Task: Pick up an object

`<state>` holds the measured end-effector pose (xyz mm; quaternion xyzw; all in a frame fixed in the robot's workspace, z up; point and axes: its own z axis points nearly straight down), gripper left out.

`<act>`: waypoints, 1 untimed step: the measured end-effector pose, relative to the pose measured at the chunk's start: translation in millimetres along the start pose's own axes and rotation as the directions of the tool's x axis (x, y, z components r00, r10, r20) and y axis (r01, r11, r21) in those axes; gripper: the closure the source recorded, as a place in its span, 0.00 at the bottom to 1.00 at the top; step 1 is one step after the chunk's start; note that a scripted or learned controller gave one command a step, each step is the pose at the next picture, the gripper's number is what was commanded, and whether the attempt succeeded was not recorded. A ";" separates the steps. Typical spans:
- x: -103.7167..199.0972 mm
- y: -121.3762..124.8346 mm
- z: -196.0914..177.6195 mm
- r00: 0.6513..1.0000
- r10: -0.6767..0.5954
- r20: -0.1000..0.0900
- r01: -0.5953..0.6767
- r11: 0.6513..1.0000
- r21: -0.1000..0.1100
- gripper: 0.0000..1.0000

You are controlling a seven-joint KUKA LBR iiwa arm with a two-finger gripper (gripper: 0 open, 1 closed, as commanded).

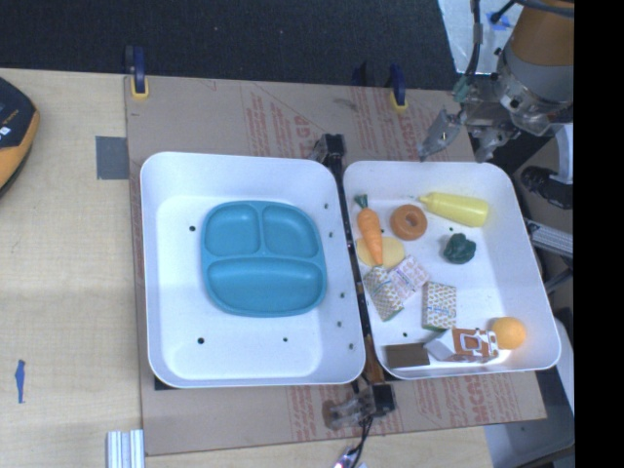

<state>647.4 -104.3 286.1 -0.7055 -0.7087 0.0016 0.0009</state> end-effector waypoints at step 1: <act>-19.7 -19.9 142.1 1.000 0.002 -0.002 -0.002 1.000 0.016 0.00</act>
